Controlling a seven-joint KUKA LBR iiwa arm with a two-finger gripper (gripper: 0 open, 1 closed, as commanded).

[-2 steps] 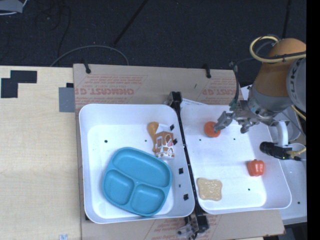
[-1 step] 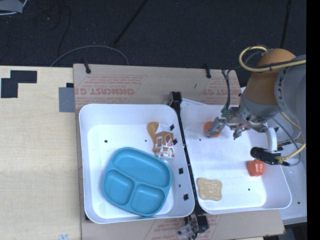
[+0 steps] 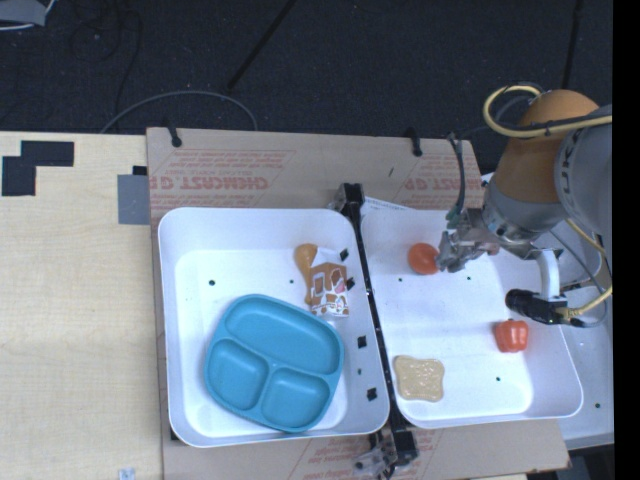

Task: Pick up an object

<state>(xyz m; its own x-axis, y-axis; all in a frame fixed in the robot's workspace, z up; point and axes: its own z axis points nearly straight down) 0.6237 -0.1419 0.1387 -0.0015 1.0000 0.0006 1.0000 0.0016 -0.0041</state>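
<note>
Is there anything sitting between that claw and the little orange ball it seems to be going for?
Nothing visible does. The gripper is right beside the orange ball in the right bin, with bare white floor between them. The red pepper and tan slice lie well off to the side.

1. I see a small round orange-red object lying in the right bin's upper left area.
2. It sits just beside the gripper, on the bin floor.
</note>
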